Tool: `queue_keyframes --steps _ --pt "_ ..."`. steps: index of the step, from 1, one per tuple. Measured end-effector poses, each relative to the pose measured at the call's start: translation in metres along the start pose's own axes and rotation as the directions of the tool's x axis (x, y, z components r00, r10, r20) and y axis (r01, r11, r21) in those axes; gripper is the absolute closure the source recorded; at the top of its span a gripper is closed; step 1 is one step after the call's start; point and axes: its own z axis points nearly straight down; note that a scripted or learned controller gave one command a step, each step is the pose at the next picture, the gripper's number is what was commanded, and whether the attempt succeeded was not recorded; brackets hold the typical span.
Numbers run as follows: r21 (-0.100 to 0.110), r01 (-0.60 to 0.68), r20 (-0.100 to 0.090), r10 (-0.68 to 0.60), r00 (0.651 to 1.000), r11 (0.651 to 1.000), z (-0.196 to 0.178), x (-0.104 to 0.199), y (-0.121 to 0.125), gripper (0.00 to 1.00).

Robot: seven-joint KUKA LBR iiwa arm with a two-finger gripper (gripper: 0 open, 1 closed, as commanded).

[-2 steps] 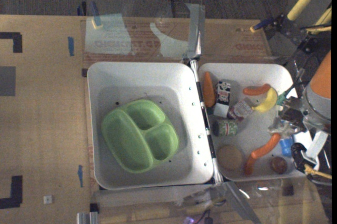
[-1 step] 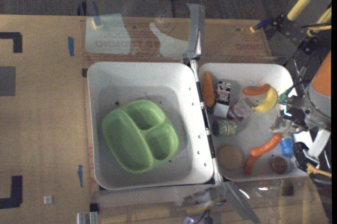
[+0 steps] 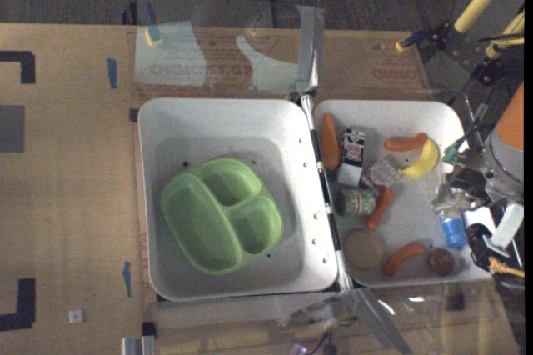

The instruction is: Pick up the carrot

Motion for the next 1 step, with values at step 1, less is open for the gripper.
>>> queue_keyframes --steps 1 --pt "-0.019 -0.008 -0.012 0.008 1.0 1.0 0.0231 -0.0139 0.0065 1.0"
